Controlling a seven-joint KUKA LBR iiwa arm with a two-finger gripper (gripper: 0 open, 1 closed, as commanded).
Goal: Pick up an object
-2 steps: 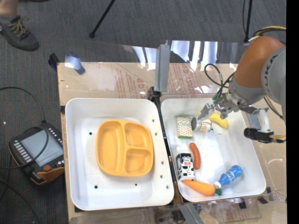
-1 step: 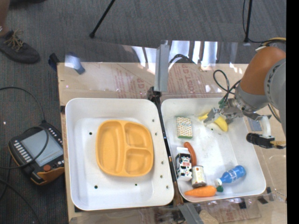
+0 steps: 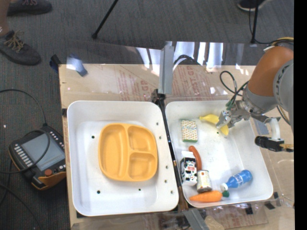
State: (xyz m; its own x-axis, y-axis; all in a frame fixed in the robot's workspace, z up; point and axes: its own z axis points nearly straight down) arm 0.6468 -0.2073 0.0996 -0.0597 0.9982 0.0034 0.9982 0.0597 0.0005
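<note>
Pincer (image 3: 225, 122) sits low in the right bin (image 3: 261, 169), apparently clamped on the yellow banana (image 3: 211, 119) beside the sponge (image 3: 189, 131).

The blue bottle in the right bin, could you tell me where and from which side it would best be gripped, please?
Grip the blue bottle across its round body, coming straight down from above. It lies on its side, its white cap toward the carrot, with bare bin floor along both long sides, so the fingers should fit either side of its middle.
</note>
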